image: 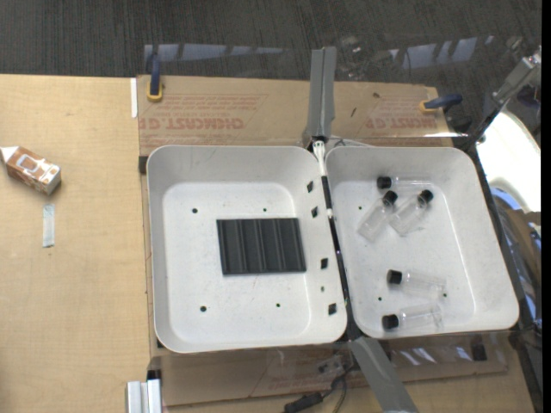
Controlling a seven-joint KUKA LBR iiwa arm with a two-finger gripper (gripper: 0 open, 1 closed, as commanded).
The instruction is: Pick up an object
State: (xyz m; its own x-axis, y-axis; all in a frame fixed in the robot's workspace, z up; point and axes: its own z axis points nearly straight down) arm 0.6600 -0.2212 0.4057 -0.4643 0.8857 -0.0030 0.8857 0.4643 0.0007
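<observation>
Several clear vials with black caps lie in the right bin. Three of them cluster near the bin's back: one, one and one. Two more lie toward the front, one above the other. A dark grey ribbed rectangular block lies flat in the middle of the left bin.
A small orange and white box and a pale strip lie on the wooden bench at the left. Cardboard with two clamps sits behind the bins. A grey post rises between them.
</observation>
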